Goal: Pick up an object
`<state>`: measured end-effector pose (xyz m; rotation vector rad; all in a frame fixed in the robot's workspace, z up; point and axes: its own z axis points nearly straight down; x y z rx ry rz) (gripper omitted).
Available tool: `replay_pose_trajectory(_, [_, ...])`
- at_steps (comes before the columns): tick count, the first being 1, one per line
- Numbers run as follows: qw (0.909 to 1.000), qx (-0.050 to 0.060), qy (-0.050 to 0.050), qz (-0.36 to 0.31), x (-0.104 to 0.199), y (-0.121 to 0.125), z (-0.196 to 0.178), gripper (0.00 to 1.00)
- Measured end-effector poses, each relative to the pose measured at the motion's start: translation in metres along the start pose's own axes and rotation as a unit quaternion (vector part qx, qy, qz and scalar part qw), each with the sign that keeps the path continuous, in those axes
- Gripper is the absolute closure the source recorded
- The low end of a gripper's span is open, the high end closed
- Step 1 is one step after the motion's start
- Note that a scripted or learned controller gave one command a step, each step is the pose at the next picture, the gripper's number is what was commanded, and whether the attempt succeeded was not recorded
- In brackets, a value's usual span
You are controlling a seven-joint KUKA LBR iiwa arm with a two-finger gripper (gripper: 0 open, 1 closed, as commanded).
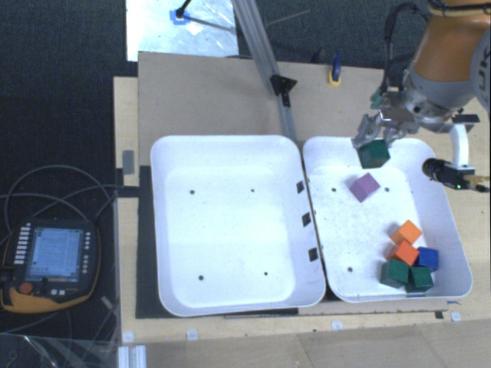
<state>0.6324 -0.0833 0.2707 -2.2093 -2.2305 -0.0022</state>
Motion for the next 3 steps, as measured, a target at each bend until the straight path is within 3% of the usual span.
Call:
replay_pose_trajectory(2, [1.0000, 0.000, 0.000, -0.001, 0.112, -0.041, 0.006, 1.00])
replay_pose_trajectory(3, [1.0000, 0.001, 0.000, 0.000, 0.157, -0.075, 0.011, 1.00])
